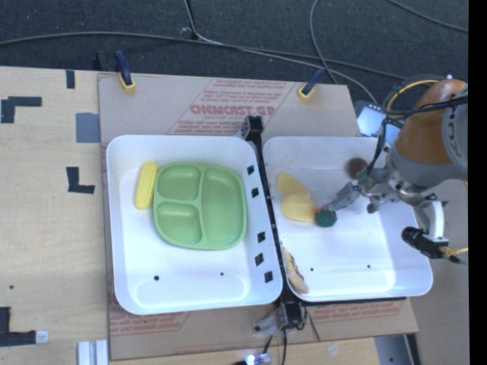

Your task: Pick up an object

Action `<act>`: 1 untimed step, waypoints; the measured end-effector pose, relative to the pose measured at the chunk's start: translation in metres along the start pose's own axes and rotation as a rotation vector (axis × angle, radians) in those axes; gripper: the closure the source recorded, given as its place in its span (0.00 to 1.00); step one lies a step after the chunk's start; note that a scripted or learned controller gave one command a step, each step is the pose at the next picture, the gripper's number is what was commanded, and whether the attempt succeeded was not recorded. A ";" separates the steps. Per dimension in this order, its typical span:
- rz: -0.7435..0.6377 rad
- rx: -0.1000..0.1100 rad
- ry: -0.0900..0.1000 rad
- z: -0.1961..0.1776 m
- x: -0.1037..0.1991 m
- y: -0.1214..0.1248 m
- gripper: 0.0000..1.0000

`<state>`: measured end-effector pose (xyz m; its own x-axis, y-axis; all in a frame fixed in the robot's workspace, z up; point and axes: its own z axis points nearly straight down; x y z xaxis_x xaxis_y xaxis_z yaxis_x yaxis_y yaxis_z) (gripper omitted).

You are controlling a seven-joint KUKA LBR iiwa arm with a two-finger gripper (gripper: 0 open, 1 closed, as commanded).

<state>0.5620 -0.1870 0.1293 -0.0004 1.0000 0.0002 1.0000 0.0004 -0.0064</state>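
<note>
My gripper [335, 204] is low in the right bin [380, 268], tips just beside a green ball [326, 218] and yellow pieces [295, 200]. Whether it grips anything, I cannot tell. Bare floor lies toward the near rim. Something small hugs the divider, unclear.

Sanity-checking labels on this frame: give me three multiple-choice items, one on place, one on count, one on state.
1. Where is the green divided plate?
A. left bin
B. right bin
C. on the cardboard

2. How many compartments does the plate have?
A. two
B. three
C. five

3. How does the corn cob lie?
A. on the plate
B. beside the plate's left edge
C. in the right bin

Answers:
1 A, the plate sits on the left bin floor.
2 B, one small compartment, one long one and a wide one below.
3 B, it lies on the bin floor along the plate's left rim.
</note>
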 end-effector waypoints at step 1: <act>-0.003 -0.011 -0.003 0.045 0.001 0.002 0.00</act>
<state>0.5638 -0.1857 0.0838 -0.0039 1.0000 -0.0026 1.0000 0.0039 0.0048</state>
